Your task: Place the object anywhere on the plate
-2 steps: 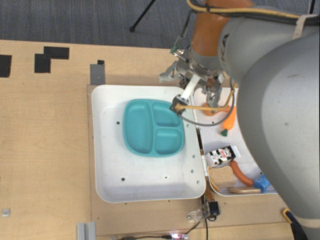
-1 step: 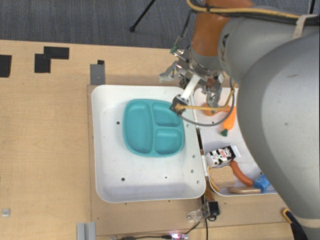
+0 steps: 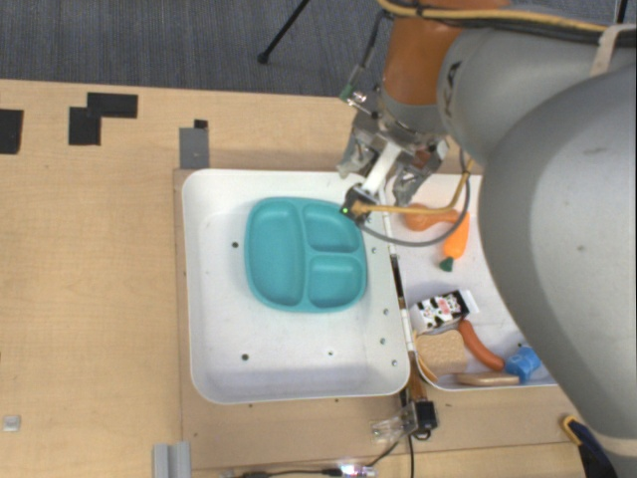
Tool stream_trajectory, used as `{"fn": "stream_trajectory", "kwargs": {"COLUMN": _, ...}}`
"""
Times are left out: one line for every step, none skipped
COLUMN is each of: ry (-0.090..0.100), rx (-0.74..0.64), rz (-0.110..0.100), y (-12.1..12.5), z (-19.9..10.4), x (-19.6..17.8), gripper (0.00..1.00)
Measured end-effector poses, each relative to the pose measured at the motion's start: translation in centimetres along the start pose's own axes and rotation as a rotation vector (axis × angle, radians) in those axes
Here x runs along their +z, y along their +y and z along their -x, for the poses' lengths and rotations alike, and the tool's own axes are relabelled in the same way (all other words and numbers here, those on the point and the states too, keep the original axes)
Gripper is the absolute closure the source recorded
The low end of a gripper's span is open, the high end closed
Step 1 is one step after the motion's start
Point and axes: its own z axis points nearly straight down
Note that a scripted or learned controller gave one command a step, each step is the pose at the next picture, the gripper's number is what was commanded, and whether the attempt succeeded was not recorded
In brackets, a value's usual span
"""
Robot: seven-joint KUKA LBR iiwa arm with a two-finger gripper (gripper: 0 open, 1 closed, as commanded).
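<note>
At the near edge of the pale wooden tabletop (image 3: pixel 90 317) a small tangle of clear plastic and black cable (image 3: pixel 403 423) lies just below the gap between the two bins. Beyond it, the left shallow white bin (image 3: pixel 214 357) holds a teal plastic plate with three compartments (image 3: pixel 304 254), lying flat toward the bin's far right part; nothing rests on the plate.

The right shallow white bin (image 3: pixel 438 378) is largely covered by the grey arm. In its visible near part lie a tan spongy slab (image 3: pixel 444 351), a reddish sausage-shaped toy (image 3: pixel 478 345), a small blue block (image 3: pixel 527 363) and a black-and-white printed card (image 3: pixel 441 310). Farther in sit an orange carrot toy with a green tip (image 3: pixel 455 241) and an orange rounded piece with a thin stalk (image 3: pixel 423 217).

Farther still, the gripper (image 3: pixel 383 179) hangs over the divide between the bins, near the plate's far right corner. I cannot tell how its fingers stand, nor whether anything is held; a thin tan strand and a small greenish spot show just below it, but what they belong to is unclear.

Judging by this, the task is unfinished: which object is meant is not plain, the candidates lie in the right bin, and the placing on the plate is not yet done. Beyond the bins, black marks (image 3: pixel 100 116) dot the far tabletop.
</note>
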Motion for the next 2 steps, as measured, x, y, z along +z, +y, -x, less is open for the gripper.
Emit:
{"fn": "stream_trajectory", "kwargs": {"ry": -0.001, "rx": -0.002, "rz": -0.001, "y": -0.06, "z": -0.03, "x": 0.06, "gripper": 0.0}}
{"fn": "stream_trajectory", "kwargs": {"ry": -0.001, "rx": -0.002, "rz": -0.002, "y": -0.06, "z": -0.03, "x": 0.07, "gripper": 0.0}}
